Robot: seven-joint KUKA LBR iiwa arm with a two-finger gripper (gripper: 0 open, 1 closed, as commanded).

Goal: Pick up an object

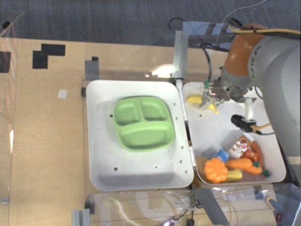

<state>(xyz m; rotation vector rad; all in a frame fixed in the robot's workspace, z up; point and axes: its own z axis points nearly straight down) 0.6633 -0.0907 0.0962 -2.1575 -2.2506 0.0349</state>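
Pincer [207,101] sits low in right bin [207,131], near its upper-left corner, right on a yellow toy banana [195,99]. Banana pokes out to pincer's left w/ a bit showing below it; whether it's gripped or how wide the pincer stands, can't tell. Well below pincer, at bin's near edge: orange pumpkin [216,170], corn cob [233,174], carrot [245,165], small packet [239,148]. Far left of pincer, green divided plate [143,123] in left bin [101,164].

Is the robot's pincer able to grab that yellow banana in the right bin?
Probably yes. The pincer is already right at the yellow banana near the back of the right bin, and nothing lies over it. The other toys sit piled at the front corner, well away.
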